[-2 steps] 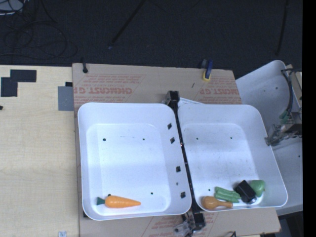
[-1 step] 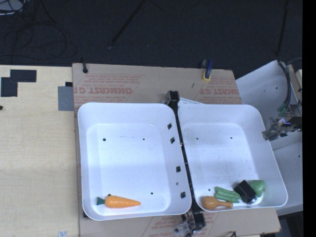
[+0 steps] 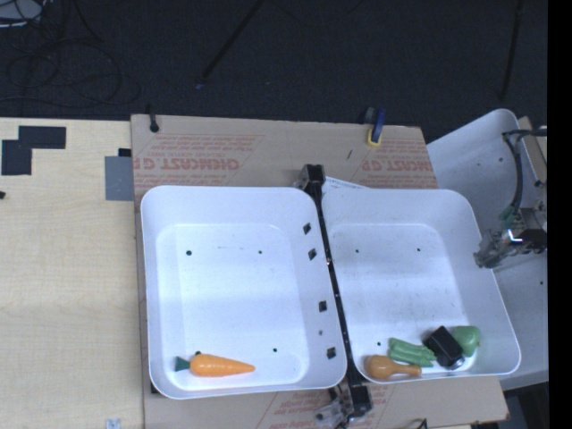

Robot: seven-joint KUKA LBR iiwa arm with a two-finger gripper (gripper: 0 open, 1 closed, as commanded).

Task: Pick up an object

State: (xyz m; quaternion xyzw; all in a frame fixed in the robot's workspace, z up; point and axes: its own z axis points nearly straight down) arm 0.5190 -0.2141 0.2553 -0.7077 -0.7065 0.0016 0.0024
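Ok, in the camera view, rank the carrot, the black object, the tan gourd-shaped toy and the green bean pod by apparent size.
Largest to smallest as they look:
1. carrot
2. tan gourd-shaped toy and green bean pod, too alike to separate
3. black object, though it partly overlaps its neighbours, so this is unsure

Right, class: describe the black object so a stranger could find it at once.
Start at the right-hand white bin and go to its near right corner, where a few small items lie bunched together. The black block rests among them, beside green toy vegetables and an orange-brown pear shape; it alone is dark and boxy.

Robotics lab: two white bins (image 3: 152,239) on cardboard-covered bench (image 3: 268,155), loose cables (image 3: 54,70) on dark floor, toy objects.
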